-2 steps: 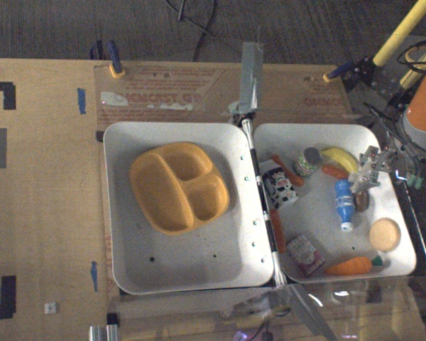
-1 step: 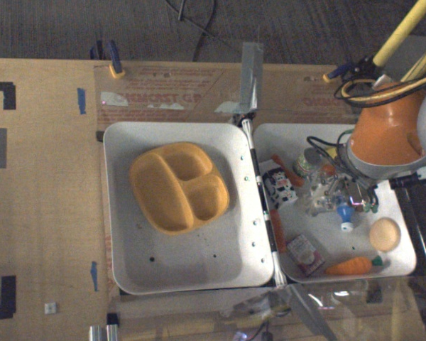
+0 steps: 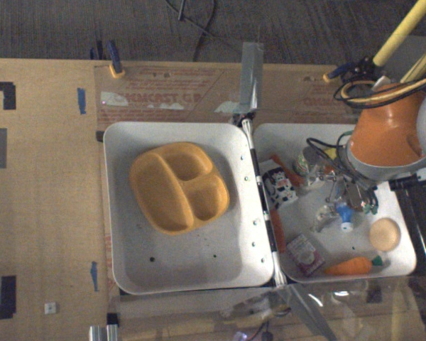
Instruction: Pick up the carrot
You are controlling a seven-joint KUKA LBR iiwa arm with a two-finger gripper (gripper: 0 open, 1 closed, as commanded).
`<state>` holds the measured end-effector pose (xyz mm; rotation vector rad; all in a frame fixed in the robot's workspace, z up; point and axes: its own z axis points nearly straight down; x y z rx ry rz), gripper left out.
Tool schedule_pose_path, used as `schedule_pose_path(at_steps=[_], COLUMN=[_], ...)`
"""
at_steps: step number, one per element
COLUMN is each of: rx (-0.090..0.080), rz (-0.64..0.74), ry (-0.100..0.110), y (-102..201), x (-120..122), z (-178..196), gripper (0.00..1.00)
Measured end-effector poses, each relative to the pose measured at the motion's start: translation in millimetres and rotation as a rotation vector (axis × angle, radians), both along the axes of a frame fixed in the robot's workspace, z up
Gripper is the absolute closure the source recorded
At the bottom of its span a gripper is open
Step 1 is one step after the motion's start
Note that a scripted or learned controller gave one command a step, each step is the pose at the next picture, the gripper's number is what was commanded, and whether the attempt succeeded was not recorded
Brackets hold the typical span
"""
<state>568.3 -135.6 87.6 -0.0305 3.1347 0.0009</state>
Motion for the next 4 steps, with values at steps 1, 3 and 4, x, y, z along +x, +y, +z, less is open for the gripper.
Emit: schedule_pose_path(at_steps=[1,3,4], rx=[0.007,-0.001,-0.005], rz=[0.279,0.704,0.885], ry=[0.023,0.0,-0.001], y=[6,-87,-15], x=[94,23,-7], z=[8,104,0], gripper=[0.0,0.0,0.0])
